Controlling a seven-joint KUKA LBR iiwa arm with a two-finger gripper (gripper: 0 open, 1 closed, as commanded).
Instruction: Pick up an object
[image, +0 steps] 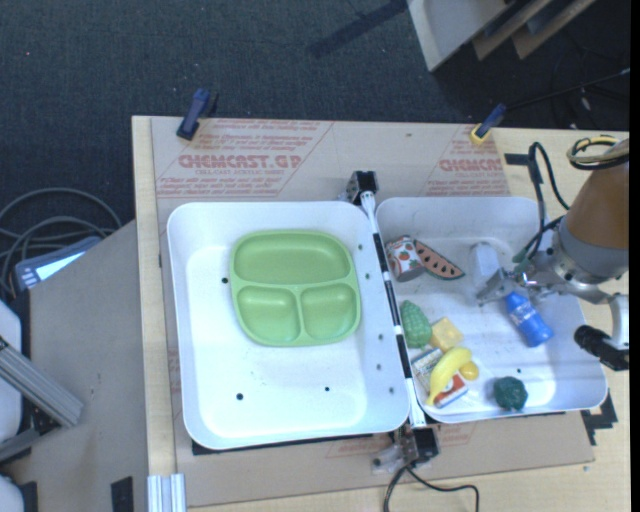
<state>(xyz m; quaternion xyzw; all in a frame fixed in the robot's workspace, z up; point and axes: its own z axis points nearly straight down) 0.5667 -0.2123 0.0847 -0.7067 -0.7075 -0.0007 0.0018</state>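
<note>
A dark carpet floor (150, 50) surrounds a wooden table (260, 150), which is covered with a printed cardboard sheet and has a blue clamp (195, 113) at its back left and another small clamp (488, 122) at its back right. Grey cables (50, 225) lie on the floor at the left.

On the table two shallow white bins stand side by side, touching along their middle edges. The left bin (200, 380) contains a light green divided plate (296, 286), which lies flat in the back half of it.

The right bin (575, 395) contains the small objects. Near its left wall there is a red and white item (403, 256) with a slice-shaped watermelon toy (440, 262) just beside it. In front of these lie a green leafy toy (414, 325), a yellow block (446, 333), and a yellow banana toy (450, 367) resting on a flat card. A dark green round object (510, 392) lies near the front edge of the bin.

Further right, a blue bottle (527, 318) lies tilted on the bin floor. The claw (503, 284) is low in the bin, just beside the bottle's upper end; I cannot tell how far it is open or whether it holds anything. The arm (600, 225) with its orange band comes in from the right.
</note>
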